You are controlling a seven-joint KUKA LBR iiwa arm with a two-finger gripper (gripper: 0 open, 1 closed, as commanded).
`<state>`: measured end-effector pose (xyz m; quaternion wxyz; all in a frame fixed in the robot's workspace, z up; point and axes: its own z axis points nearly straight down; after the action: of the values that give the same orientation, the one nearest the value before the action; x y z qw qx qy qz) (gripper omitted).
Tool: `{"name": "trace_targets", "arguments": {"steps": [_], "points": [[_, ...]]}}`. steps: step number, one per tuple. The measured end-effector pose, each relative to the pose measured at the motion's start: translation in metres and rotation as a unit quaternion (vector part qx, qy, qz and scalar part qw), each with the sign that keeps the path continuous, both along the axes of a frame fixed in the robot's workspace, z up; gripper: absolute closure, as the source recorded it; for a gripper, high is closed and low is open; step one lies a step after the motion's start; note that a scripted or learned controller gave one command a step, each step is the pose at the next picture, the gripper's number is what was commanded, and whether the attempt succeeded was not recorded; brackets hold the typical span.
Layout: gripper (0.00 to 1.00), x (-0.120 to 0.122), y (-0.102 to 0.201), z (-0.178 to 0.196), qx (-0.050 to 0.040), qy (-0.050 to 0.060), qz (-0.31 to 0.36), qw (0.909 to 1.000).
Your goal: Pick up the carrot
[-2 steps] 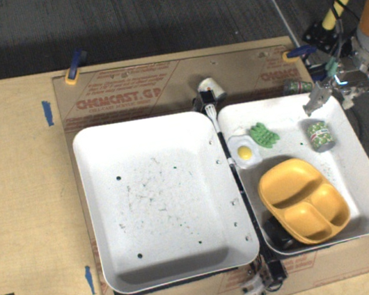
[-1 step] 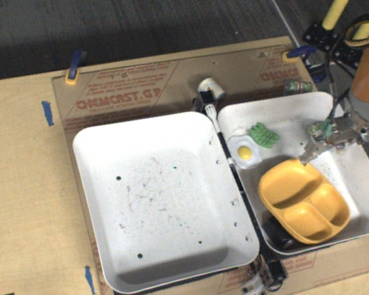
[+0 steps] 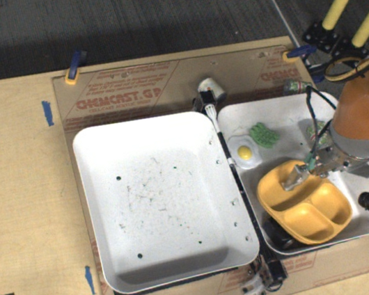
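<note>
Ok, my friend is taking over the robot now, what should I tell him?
End effector: over the yellow dish in the right bin; its grip is unclear.
Things: a green toy and an egg toy lie in that bin, beyond the dish. I cannot tell which thing is the carrot.
Done: no pickup seen.
Left: find the carrot, grasp it, lift it.

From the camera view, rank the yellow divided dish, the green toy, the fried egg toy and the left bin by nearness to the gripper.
From the gripper:
1. Yellow divided dish, right beneath it.
2. Green toy, up-left.
3. Fried egg toy, by the right bin's left wall; close to 2.
4. Left bin, farthest.
</note>
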<state>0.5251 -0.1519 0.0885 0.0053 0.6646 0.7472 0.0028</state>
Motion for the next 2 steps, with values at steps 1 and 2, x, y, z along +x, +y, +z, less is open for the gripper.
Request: {"name": "trace_targets", "arguments": {"steps": [1,2], "points": [[0.00,-0.021,-0.010,0.004,-0.0063,-0.011,0.161,0.9869],[0.00,-0.030,0.027,0.009,-0.0152,-0.021,0.185,0.9824]]}}
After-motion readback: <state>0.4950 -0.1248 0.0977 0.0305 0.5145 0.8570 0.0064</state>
